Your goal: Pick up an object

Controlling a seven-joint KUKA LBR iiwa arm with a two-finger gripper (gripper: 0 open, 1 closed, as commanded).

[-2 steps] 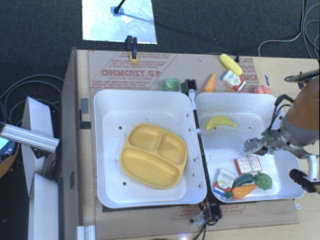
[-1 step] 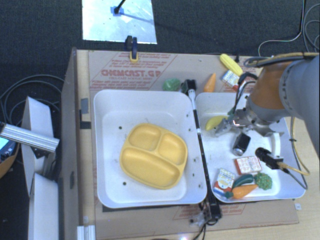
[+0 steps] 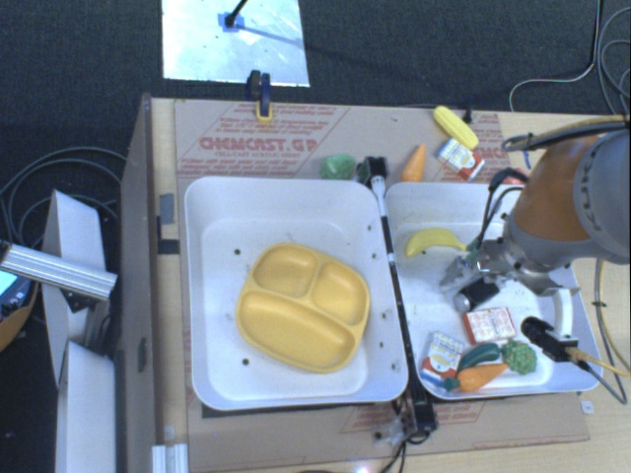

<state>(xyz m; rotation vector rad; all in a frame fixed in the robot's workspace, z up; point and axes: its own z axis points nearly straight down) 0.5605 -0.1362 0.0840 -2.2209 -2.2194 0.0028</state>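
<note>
The tool (image 3: 471, 282) hangs low in the right bin (image 3: 434, 197), centre-right of frame, poised just below the banana (image 3: 434, 240); I cannot tell its state.

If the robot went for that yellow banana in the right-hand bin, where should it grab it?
Probably across the banana's thick middle, coming straight down from above. It lies flat on the right bin's floor, curved, with open floor on either side for the fingers.

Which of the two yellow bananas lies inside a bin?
The banana in the right bin, just left of the gripper. The other banana lies outside on the cardboard behind the bins.
</note>
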